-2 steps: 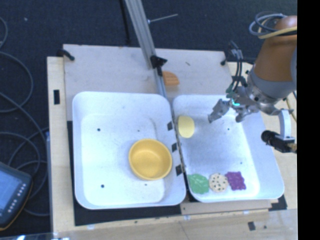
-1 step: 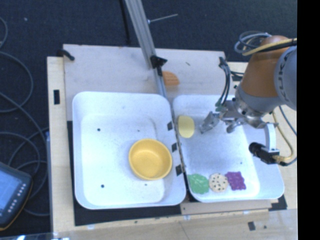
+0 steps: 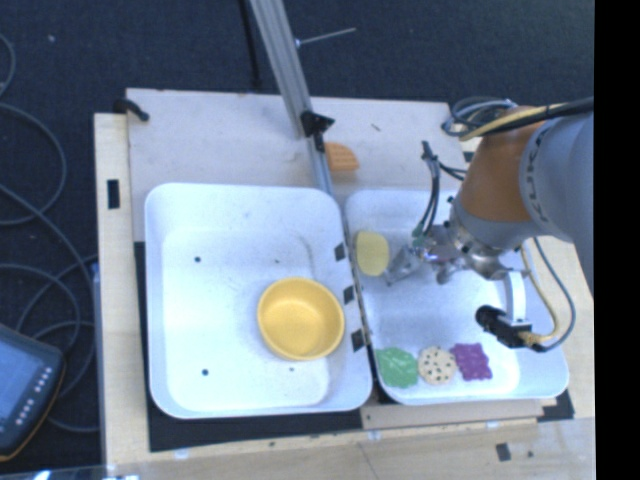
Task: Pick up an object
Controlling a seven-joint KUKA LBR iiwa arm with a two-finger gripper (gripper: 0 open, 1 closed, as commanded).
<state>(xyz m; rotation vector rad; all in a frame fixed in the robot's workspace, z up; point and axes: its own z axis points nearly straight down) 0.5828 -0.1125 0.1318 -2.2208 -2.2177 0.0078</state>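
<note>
My gripper hangs low over the right bin, at the end of the grey arm with the orange band. Just left of it a pale yellow rounded object lies against the bin's left wall, very close to the gripper tip. Along the front of the same bin sit a green object, a round speckled cookie and a purple object. A yellow bowl stands upright in the left bin. I see nothing held in the gripper.
An orange object lies on the bench behind the bins, beside a slanted metal pole. Cables loop off the arm's wrist over the right bin's right side. The divider between the bins carries small black clips.
</note>
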